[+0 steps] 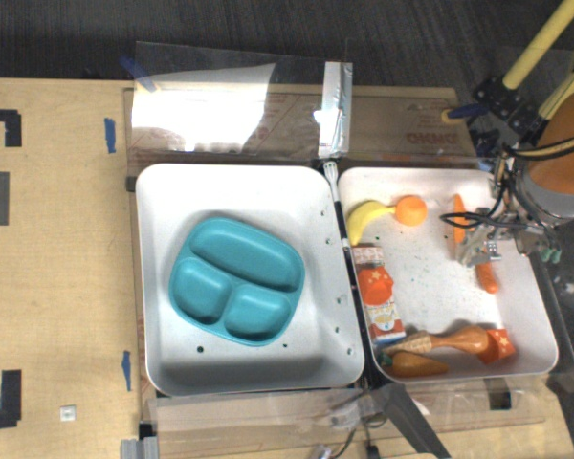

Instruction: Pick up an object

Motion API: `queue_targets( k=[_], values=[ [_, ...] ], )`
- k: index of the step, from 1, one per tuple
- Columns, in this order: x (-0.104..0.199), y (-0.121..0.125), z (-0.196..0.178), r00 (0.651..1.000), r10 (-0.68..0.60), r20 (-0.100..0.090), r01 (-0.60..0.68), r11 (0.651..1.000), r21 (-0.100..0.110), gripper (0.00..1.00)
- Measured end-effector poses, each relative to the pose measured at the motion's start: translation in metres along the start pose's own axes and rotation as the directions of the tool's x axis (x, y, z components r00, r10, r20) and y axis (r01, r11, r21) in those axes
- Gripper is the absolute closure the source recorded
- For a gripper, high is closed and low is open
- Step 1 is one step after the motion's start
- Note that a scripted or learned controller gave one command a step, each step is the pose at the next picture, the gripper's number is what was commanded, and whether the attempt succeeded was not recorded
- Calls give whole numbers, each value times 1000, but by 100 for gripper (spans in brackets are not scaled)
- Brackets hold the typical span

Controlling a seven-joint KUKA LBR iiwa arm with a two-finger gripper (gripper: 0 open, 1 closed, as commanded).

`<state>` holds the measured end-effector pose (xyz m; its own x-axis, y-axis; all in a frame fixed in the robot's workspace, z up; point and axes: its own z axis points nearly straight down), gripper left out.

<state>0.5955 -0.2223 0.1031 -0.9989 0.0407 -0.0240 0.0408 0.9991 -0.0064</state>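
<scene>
The pale wooden worktop [57, 256] carries two shallow white plastic bins side by side, their inner rims touching. The left bin [163, 352] sits near the middle of the surface; the right bin [536, 352] lies at its right end. Short strips of blue tape [109, 134] and black corner marks [8, 127] sit on the bare wood at left.

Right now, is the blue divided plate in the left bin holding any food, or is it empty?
Empty. The blue divided plate lies flat in the left bin, and all three compartments show only bare blue surface.
</scene>
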Motion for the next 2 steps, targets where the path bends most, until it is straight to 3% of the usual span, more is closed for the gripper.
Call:
queue_targets(
  k=[1,2],
  values=[
    [1,0,1,1000,0,-2,0,1000,-1,0],
    [3,0,15,999,29,-15,-29,1000,-5,0]
  ],
)
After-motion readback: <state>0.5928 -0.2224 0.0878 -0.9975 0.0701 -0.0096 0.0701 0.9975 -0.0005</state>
